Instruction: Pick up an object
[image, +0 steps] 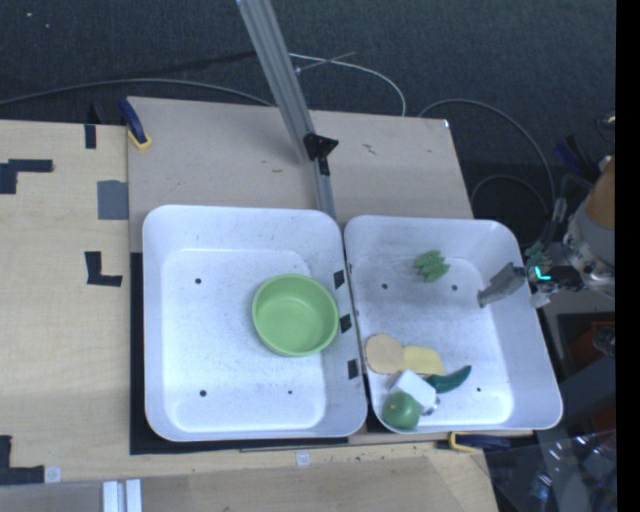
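Since no object is seen between the fingers, the gripper (497, 285) is judged to be empty, poised over the right edge of the right bin (480, 235) at the right of the frame; whether it is spread or pressed together cannot be told from this slant, as only one grey finger is made out. The arm (590, 245) is kept at the frame's right edge, presumably so that the bin can be entered from its open side. Candidate objects are gathered in the lower part of that bin: a tan disc (383, 352) touching a yellow piece (424, 359), a white block (413, 387), a green ball (402, 410) against the lower wall, and a dark green curved piece (455, 378). A small leafy green item (431, 265) lies apart in the upper middle, nearest the gripper, and is judged the easiest target. The clustered pieces are crowded, so a clean grasp there may be hindered. A green bowl (294, 315) is set in the left bin (180, 235), well apart. A slanted grey pole (285, 85) crosses the top.
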